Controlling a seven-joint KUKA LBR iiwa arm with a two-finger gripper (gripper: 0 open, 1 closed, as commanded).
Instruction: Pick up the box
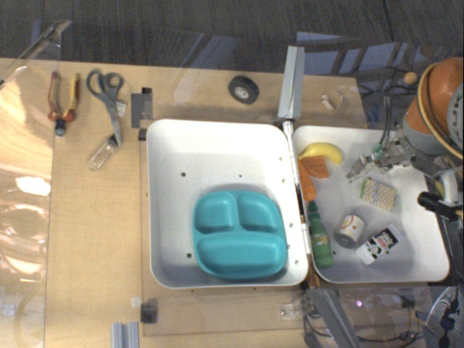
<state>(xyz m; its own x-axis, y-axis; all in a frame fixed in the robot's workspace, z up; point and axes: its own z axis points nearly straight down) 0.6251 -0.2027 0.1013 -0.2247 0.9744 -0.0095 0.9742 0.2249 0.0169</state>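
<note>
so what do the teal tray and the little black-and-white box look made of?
Teal tray: likely molded plastic, smooth with a slight sheen; uniform color, rounded compartment walls. Black-and-white box: probably printed cardboard, matte; flat faces, sharp edges and printed graphics, though it is too small to be sure.

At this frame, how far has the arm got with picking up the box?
Nothing looks done yet: the box lies flat on the right bin floor, near the baseball and the green bottle. In hand: the arm sits over the bin's upper right corner, away from the box. Left: reach across, grip, lift.
</note>
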